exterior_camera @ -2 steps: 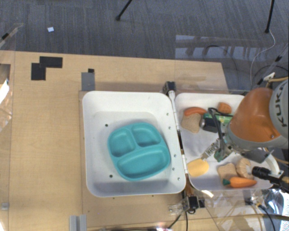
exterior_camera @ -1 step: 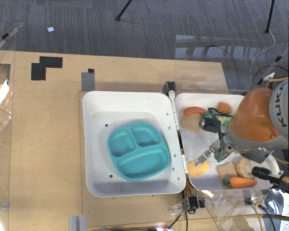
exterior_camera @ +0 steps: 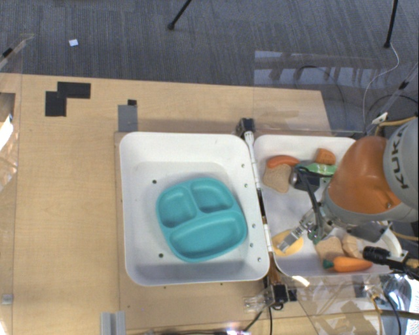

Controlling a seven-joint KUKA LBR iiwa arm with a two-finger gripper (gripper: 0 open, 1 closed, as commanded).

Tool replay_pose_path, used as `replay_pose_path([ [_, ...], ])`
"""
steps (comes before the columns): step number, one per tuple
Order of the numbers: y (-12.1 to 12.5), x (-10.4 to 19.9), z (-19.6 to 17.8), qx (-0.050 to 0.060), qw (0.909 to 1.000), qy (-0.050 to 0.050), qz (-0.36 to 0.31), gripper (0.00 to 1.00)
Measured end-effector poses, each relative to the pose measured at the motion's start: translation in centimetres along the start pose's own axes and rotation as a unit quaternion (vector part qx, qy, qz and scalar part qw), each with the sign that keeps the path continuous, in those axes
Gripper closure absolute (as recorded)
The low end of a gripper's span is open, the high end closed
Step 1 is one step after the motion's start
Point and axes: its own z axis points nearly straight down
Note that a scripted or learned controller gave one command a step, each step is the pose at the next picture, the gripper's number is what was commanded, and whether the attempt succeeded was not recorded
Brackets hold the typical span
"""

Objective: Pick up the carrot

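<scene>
A: Why'd your gripper (exterior_camera: 306,230) hang there?
B: You had it low over the right bin (exterior_camera: 288,203), beside the yellow piece (exterior_camera: 290,243). Carrot (exterior_camera: 349,264) lay apart by the front wall. Claw state: can't tell.

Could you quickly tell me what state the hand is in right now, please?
Hand: cannot be told; it sits low in the right bin beside a yellow piece, away from the carrot.

A pale wooden bench (exterior_camera: 65,216) stands on grey ribbed carpet (exterior_camera: 216,39); black tape patches (exterior_camera: 64,97) mark its far left corner; thin black stand legs (exterior_camera: 180,14) cross the floor beyond; a bright glare falls at the bench's left edge.
</scene>
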Motion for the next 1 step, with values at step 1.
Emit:
replay_pose_path([
  [1,0.44,-0.17,-1.20,-0.005,1.0000,-0.004,0.002,1.00],
])
